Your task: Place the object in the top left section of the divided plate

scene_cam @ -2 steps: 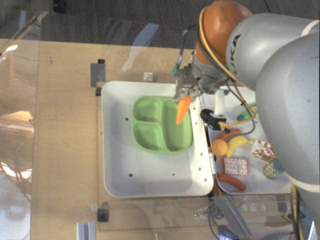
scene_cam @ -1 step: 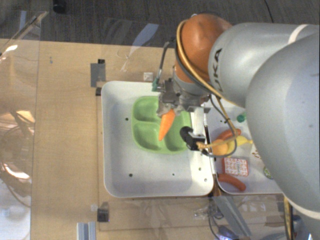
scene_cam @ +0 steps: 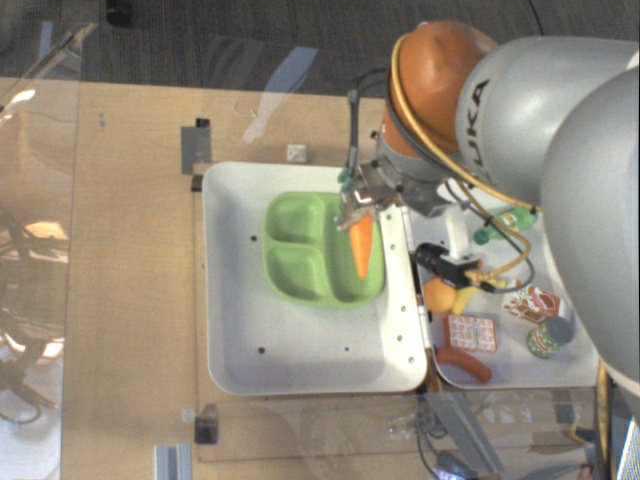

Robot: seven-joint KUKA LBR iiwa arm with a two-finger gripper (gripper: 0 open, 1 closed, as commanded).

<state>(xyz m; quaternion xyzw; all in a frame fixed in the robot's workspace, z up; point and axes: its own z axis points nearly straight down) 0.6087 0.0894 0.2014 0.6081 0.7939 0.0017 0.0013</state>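
The carrot [scene_cam: 361, 247] hangs point-down over the right-hand part of the green divided plate [scene_cam: 300, 268], its thick upper end caught between the fingers of the gripper [scene_cam: 354, 210]. The claw is closed narrowly on that top end, so the carrot's orange body runs down and away from the fingers toward the plate's near rim. Whether the tip touches the plate surface or floats just above it, I cannot tell.

The plate has two smaller sections on its left side, one above the other, and a long section along its right side; the carrot sits over that long one. The plate lies in the upper right part of the left bin [scene_cam: 240, 348], with its right rim close to the bin's right wall. To the left of the plate and below it the bin floor is bare white, giving wide room on those sides. Above the plate the gap to the bin's far wall is slim.

The arm [scene_cam: 520, 108] comes in from the right, its orange band above the wrist and its bulk covering much of the right bin [scene_cam: 520, 373]. In that bin lie a yellow-orange fruit [scene_cam: 440, 296], a sausage [scene_cam: 466, 365], a small red-and-white packet [scene_cam: 471, 334] and a round tin [scene_cam: 546, 341], all well apart from the carrot.
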